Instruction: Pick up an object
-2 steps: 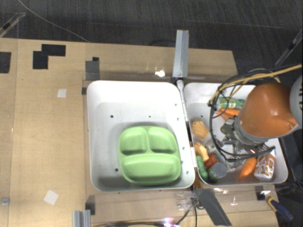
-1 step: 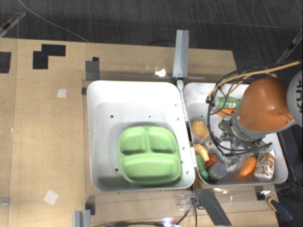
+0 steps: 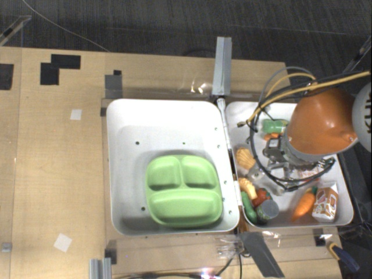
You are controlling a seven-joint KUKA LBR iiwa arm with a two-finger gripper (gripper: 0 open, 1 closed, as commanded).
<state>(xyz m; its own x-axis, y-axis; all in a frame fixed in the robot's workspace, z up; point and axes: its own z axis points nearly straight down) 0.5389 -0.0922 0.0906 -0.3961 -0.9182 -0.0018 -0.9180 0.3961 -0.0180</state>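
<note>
The arm (image 3: 322, 124) reaches in from three o'clock and hangs over the right bin (image 3: 346, 214). Its orange band covers the wrist, and the tool (image 3: 279, 158) sits low in the bin amid looped black cables; how it stands I cannot tell.

The toys lie in the right bin. A carrot (image 3: 303, 204) lies at the tool's five o'clock, with a small carton (image 3: 325, 203) just beside it toward three. A grey can (image 3: 267, 211) and a green pepper (image 3: 249, 207) sit in the corner at seven o'clock, with a red piece (image 3: 260, 195) touching them. A corn cob (image 3: 246, 157) lies at nine o'clock by the bin wall. A green bottle (image 3: 275, 125) lies at twelve o'clock.

The left bin (image 3: 125, 156) holds a green tray (image 3: 183, 189) with three compartments, at its five o'clock. Both bins rest on the desk (image 3: 52, 173).
</note>
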